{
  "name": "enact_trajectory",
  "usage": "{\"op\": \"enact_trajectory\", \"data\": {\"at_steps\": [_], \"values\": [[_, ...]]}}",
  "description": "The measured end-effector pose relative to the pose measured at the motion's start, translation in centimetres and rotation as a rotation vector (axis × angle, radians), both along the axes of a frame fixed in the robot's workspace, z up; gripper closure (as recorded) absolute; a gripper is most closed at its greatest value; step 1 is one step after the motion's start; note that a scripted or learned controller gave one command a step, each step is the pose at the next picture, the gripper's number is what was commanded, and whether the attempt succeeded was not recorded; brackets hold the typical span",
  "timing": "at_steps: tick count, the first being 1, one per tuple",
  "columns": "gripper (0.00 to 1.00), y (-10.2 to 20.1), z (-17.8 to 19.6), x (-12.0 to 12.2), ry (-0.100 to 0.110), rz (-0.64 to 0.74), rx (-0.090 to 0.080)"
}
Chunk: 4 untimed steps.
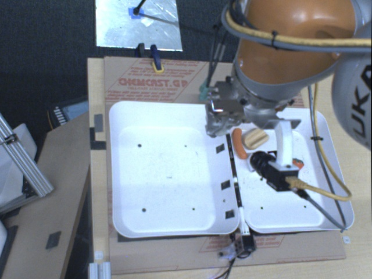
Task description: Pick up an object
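Gripper [218, 125] down low over the bench, and we find it right at the seam where the two bins meet, toward their far end, with the arm's big orange band [296, 28] looming above it. Open or closed? We cannot tell from up here, because the wrist body blocks our look. Just beside it, in the right bin [290, 214], we spot an orange sausage-shaped piece [237, 143] lying lengthways close to that bin's left wall. A tan block [254, 138] sits tight against its right side; whether the two touch, we cannot say. Further right in the same bin we catch a small red-orange scrap [297, 164], partly hidden by the robot's own hardware. The gripper is near the sausage piece's far end but apart from the scrap. The left bin [168, 173] sits alongside, and both rest on a cardboard sheet [151, 80] with red print. Beyond it we see a blue clamp [156, 56] and a silvery sheet [138, 15].
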State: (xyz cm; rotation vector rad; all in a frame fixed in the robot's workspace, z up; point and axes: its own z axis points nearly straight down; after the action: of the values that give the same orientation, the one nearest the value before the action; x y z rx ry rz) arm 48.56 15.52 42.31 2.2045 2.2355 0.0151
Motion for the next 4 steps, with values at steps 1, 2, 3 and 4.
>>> {"op": "enact_trajectory", "data": {"at_steps": [1,2,3,4], "values": [[1.00,6.0,11.4,0.1,-0.004,-0.004,0.001],[1.00,5.6,11.9,0.1,0.004,-0.003,-0.003],[1.00,5.7,13.0,0.1,0.003,0.003,-0.002],[1.00,5.7,14.1,0.2,0.001,0.009,-0.001]]}}
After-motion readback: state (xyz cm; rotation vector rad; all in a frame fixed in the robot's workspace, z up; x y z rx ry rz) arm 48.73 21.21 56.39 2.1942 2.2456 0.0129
